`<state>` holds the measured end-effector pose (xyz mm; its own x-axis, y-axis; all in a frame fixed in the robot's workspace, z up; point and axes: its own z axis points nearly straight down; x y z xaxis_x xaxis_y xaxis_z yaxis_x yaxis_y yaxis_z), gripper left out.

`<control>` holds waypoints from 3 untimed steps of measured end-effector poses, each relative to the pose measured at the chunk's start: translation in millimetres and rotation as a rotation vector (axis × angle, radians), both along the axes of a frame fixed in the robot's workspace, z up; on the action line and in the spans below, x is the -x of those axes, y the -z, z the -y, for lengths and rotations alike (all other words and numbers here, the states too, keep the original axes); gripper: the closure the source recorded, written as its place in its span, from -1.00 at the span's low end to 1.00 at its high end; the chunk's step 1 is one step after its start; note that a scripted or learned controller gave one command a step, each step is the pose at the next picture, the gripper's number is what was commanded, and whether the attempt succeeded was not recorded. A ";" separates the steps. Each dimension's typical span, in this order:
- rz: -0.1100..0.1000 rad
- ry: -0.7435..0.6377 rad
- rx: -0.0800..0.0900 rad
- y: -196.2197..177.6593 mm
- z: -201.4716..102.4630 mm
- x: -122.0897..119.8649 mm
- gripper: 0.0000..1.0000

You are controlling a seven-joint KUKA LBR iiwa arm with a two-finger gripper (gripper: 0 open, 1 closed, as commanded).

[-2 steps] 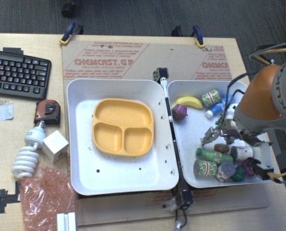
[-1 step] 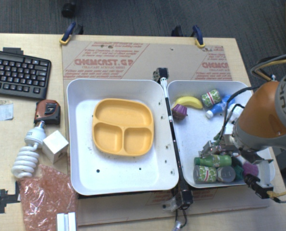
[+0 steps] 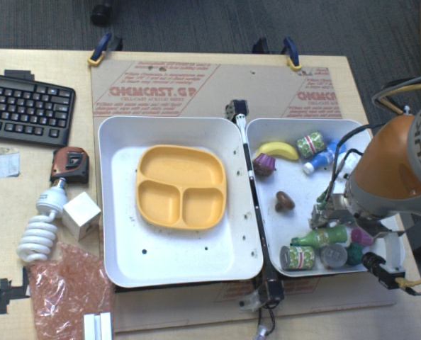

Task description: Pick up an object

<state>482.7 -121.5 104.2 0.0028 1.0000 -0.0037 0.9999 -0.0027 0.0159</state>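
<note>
Camera view | pincer (image 3: 329, 217) low over green plastic bottle (image 3: 319, 237), jaw state unreadable | risk: slipping off bottle, nudging grey round lid (image 3: 333, 256) just below

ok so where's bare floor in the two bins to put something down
Left bin: a bare strip along the near wall below the yellow tray. Right bin: a bare patch left of the brown piece, under the purple piece. Crowded at the near right, where the claw is over the green bottle and can.
</note>
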 end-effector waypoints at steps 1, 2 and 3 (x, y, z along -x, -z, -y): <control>-0.013 -0.004 -0.002 -88.5 -30.0 -9.1 1.00; -0.016 -0.005 -0.002 -93.6 -15.2 -114.2 1.00; -0.015 -0.005 -0.002 -130.4 -54.4 -176.4 1.00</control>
<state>659.1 -67.1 234.6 -0.0024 1.0000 -0.0020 1.0000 0.0024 0.0011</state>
